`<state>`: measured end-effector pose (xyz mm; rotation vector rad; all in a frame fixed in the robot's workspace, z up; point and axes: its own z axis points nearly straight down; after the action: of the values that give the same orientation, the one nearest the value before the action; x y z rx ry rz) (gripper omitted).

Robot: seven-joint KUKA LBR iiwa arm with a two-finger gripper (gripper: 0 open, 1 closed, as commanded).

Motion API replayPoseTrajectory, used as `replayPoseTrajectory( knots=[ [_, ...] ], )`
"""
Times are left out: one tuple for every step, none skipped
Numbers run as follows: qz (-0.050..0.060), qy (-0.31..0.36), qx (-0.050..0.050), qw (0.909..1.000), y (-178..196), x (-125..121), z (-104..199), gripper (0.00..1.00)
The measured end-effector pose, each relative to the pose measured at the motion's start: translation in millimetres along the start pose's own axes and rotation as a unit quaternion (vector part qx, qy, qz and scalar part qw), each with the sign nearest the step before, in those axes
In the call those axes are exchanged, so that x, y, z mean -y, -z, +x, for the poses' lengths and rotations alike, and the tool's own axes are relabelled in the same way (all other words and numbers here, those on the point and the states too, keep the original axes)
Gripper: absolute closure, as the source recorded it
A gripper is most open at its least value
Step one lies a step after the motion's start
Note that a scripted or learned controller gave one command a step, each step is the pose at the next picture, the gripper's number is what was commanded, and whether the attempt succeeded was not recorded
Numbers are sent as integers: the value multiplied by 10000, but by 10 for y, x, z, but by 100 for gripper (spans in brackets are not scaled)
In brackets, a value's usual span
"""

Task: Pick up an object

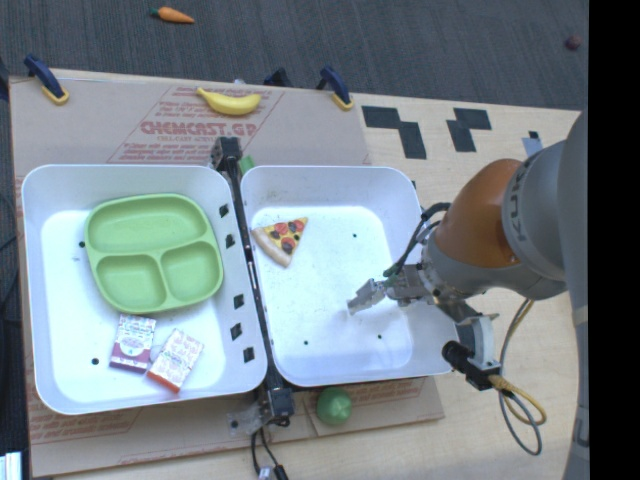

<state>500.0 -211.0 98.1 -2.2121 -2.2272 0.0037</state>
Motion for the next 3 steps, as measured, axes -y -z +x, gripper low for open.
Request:
replayPoseTrajectory(
  knots=[
    [-12, -9, -7, 10000, -58, -737, 2, 0],
    [-17, -7, -2, 10000, 502, -1375, -6, 0],
    [-13, -14, -5, 10000, 1135, -770, -5, 0]
  ],
)
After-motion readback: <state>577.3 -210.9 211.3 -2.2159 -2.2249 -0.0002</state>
